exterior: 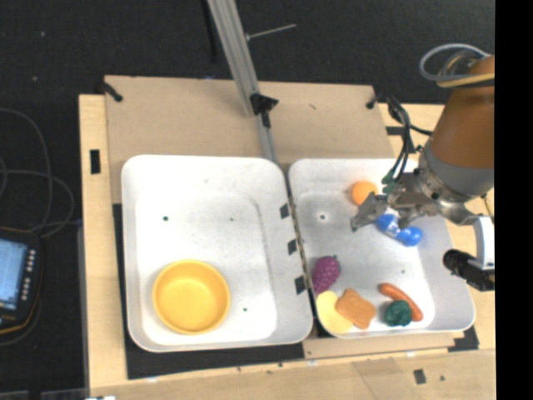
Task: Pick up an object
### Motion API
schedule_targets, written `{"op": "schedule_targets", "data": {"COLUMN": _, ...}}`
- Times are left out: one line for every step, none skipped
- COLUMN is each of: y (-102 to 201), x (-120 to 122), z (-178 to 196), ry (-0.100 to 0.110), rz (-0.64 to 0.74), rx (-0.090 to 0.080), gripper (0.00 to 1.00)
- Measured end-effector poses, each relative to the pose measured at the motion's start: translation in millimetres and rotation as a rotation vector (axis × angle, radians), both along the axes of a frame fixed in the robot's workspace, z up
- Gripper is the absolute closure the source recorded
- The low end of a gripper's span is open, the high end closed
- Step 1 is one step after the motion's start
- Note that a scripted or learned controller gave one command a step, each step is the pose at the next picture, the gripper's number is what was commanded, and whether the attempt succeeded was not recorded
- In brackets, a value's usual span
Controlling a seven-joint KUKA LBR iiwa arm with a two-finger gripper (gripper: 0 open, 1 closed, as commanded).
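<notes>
A: Camera view, from above at a slant. We log the end effector (385, 213) low over the right bin (433, 307), the arm coming in from the right side. Its dark fingers are spread wide, one tip toward the bin's middle, the other near the blue object (400, 230).

B: Anything between them?

A: Nothing we can make out. The blue object lies just beside and below the fingers, touching or nearly so; we cannot tell which. The orange ball (363, 192) sits just above the fingers, also not gripped.

B: So progress?

A: We judge the pick not yet made. The arm is down at the objects, so approach looks done; closing on something and lifting is all still ahead.

B: Count for the right bin?

A: One blue object, one orange ball, one purple grape bunch (326, 270) near the left wall, one yellow piece (329, 309) at the front-left corner, one tan bread-like piece (356, 307) touching it, one orange carrot shape (400, 295), one green piece (397, 314) tucked against the carrot. Seven things.

B: Left bin?

A: The left bin (208, 190) holds one yellow bowl (191, 296) toward its front. Two bins on the desk (208, 107).
</notes>
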State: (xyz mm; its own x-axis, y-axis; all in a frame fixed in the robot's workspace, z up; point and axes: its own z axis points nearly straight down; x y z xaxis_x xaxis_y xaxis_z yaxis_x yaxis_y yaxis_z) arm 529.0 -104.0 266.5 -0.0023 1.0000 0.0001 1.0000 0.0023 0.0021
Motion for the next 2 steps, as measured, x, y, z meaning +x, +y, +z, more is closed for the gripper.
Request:
{"op": "schedule_targets", "data": {"y": 0, "x": 0, "z": 0, "ry": -0.001, "rz": -0.002, "rx": 0.0, "gripper": 0.0}}
{"op": "schedule_targets", "data": {"y": -7, "x": -7, "z": -57, "ry": 0.005, "rz": -0.003, "rx": -0.001, "gripper": 0.0}}
